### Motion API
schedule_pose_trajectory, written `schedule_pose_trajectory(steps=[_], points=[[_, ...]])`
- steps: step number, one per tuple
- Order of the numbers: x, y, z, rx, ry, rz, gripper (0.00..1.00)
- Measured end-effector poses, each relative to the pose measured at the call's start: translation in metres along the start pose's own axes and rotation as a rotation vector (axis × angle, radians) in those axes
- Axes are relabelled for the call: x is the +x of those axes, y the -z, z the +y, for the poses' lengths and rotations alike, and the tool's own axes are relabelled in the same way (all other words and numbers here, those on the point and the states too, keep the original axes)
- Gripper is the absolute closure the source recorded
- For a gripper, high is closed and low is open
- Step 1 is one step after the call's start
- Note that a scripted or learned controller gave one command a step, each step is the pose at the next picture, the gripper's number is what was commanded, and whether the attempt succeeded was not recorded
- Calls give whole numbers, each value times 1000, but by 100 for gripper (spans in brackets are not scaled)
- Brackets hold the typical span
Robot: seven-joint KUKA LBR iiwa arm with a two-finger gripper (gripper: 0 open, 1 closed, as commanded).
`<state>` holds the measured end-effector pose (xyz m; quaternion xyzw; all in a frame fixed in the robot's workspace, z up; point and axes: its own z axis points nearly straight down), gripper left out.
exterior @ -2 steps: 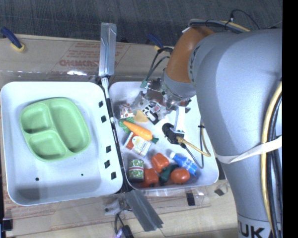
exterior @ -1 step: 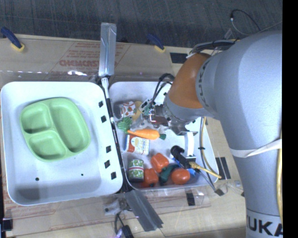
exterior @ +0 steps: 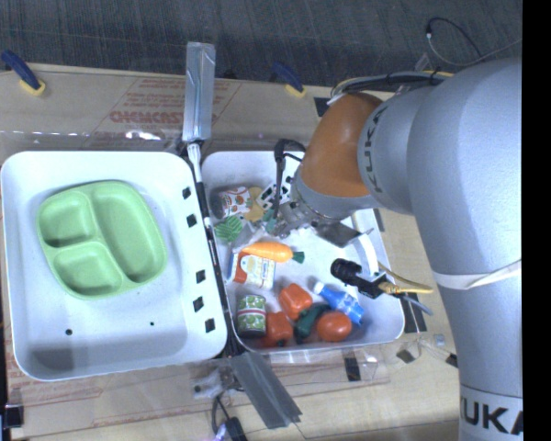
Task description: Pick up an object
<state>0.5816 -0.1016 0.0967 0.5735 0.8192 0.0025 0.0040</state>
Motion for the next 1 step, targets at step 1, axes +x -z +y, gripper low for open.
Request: schedule_pose_trajectory(steps=[1], points=[[0,8,0,2,3,1,100]])
